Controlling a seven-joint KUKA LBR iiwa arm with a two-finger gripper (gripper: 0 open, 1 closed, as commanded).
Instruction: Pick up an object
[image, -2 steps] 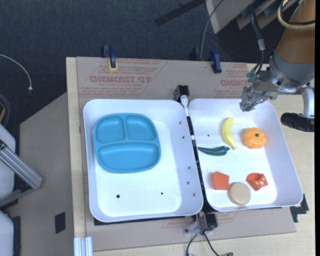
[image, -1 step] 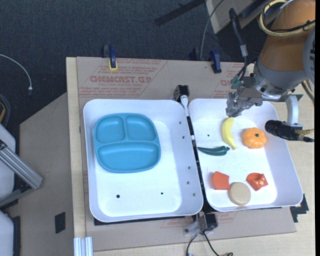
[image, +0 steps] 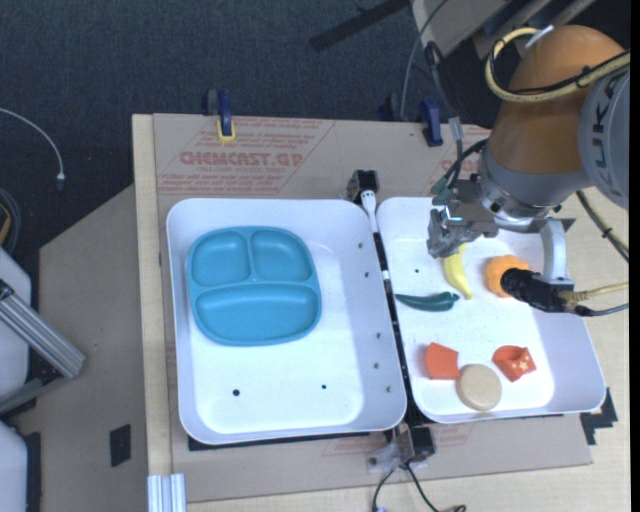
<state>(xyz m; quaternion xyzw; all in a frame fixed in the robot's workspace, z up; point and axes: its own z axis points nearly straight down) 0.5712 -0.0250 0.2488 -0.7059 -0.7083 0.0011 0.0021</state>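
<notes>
Camera view, hand (image: 446, 243) above banana (image: 456, 274)

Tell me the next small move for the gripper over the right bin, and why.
Probably a short, straight descent. The gripper hangs directly above the upper end of the yellow banana in the right bin, nearer to it than to the green pepper or the orange fruit. Nothing shows between its fingers, so lowering onto the banana looks like the shortest way to a grasp.

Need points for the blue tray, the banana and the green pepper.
blue tray (image: 255, 286): camera view, centre divider.
banana (image: 457, 274): camera view, mid-body below the pincer.
green pepper (image: 428, 300): camera view, middle of the pod.
</notes>
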